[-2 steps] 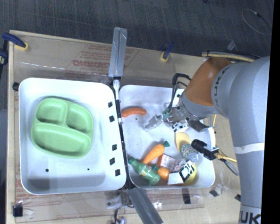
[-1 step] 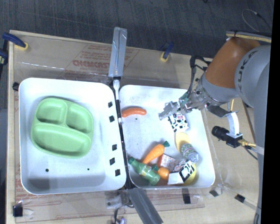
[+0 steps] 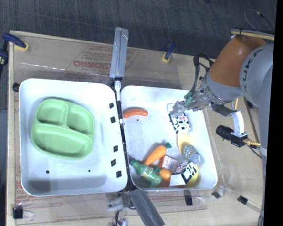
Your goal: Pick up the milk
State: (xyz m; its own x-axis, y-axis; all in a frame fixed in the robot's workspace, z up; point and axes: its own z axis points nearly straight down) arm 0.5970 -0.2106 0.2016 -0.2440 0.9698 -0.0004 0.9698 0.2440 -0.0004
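Note:
The milk (image 3: 181,123) is a small white carton with black cow patches. It lies near the back right of the right bin (image 3: 147,98). My gripper (image 3: 180,107) hangs from the grey arm that comes in from the right. It sits right over the carton's far end, touching or nearly touching it. From this angle the wrist hides how the gripper meets the carton.
A sausage (image 3: 135,112) lies at the right bin's back left. A carrot (image 3: 155,154), a green bottle (image 3: 145,170), a yellow piece (image 3: 183,142) and a second black-and-white pack (image 3: 189,172) crowd its front. A green divided plate (image 3: 63,128) rests in the left bin (image 3: 23,174).

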